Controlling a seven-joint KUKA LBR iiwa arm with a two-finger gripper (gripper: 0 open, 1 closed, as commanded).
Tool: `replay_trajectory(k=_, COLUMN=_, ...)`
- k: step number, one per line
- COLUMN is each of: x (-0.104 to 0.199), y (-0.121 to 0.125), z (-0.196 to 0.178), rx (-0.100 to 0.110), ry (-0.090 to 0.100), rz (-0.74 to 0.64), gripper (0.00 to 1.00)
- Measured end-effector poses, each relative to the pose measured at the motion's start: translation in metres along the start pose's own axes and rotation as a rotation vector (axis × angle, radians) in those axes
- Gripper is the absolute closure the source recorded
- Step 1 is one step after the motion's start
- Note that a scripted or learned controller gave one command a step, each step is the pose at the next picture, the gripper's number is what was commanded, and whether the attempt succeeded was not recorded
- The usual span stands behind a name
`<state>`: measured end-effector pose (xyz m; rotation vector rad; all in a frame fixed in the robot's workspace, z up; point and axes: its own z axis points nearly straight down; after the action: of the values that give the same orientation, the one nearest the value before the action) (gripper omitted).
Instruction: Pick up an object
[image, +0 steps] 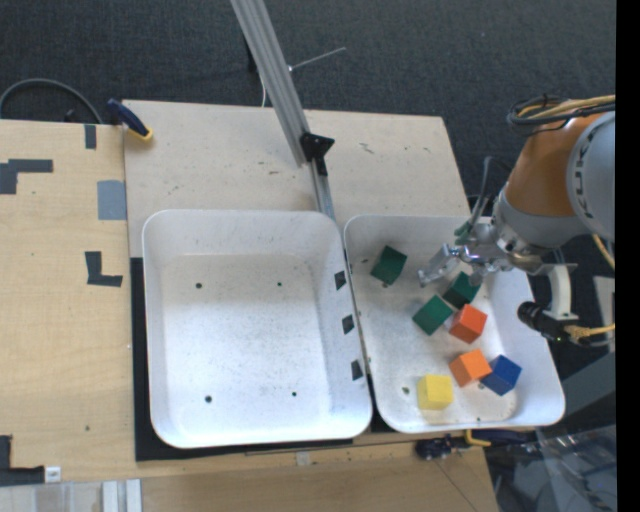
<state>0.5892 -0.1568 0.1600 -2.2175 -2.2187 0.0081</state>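
**Gripper low over the right bin, grasp not confirmed**

Currently the gripper (458, 262) sits low in the right bin (535, 405), at its upper right part, with the arm (555, 190) reaching in from the right. I cannot tell whether the fingers are spread or pressed together; the metal parts blur against a dark green cube (463, 289) directly beneath them. Nothing is visibly pinched.

Candidates, all in the right bin: a green cube (389, 266) apart to the left; a second green cube (433, 315) just beside an orange-red cube (468, 323); lower down, an orange cube (469, 367) touching a blue cube (503, 374), and a yellow cube (435, 391) near the front wall. The left bin (160, 235) is not involved.

Judgement: the dark green cube under the gripper is the likely target. To do this well, centre over it, align the closing direction with two flat faces, and keep clear of the neighbouring green and orange-red cubes, which crowd its lower side. Descend fully before closing; a corner grip will probably slip. Lift straight up and verify the cube comes with it.
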Motion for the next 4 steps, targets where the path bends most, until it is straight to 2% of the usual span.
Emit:
replay_trajectory(k=1, x=0.001, y=0.001, z=0.039, rx=-0.011, ry=-0.006, rz=0.0, gripper=0.0)
replay_trajectory(k=2, x=0.003, y=0.002, z=0.027, rx=-0.012, ry=-0.003, rz=-0.002, gripper=1.0)
replay_trajectory(k=3, x=0.0, y=0.004, z=-0.036, rx=-0.012, ry=-0.001, rz=-0.001, gripper=1.0)
replay_trajectory(k=4, x=0.0, y=0.005, z=-0.066, rx=-0.01, ry=0.0, rz=-0.001, gripper=1.0)
